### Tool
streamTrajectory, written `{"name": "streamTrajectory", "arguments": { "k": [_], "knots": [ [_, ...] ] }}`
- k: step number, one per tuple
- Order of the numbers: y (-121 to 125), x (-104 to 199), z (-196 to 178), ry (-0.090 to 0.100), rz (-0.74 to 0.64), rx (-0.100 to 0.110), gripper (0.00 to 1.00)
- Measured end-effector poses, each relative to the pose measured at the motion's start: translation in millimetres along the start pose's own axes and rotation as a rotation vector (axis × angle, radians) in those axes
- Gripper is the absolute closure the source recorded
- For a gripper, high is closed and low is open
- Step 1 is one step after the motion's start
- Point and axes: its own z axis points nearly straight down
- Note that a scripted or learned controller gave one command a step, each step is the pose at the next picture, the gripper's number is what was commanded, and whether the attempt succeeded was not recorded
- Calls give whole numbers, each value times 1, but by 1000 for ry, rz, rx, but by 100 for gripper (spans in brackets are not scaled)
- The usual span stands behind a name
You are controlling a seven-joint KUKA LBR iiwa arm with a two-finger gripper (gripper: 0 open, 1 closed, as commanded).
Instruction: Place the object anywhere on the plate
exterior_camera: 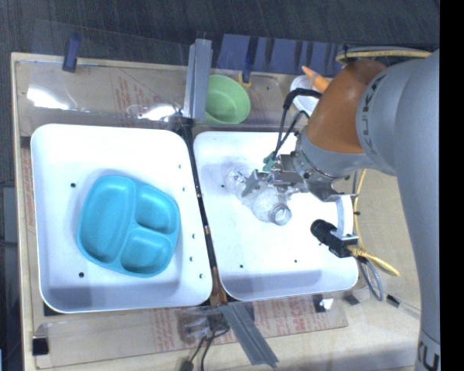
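Where the end effector point(251, 182) hovers, grip unclear, a clear glass point(272, 208) lies tipped.

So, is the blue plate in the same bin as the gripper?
No, the blue plate lies in the left bin, while the gripper is over the right bin.

The plate point(129, 224) lies in the left bin point(50, 149). Right of the plate, in the right bin point(224, 273), lies the cup point(272, 209). The bowl point(226, 100) sits behind that bin.
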Motion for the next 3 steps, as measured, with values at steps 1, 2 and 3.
{"name": "streamTrajectory", "arguments": {
  "k": [1,2,3],
  "knots": [
    [-46,82,-29,-2,4,0,100],
    [-54,165,4,-2,-127,3,100],
    [-54,165,4,-2,-126,2,0]
  ]
}}
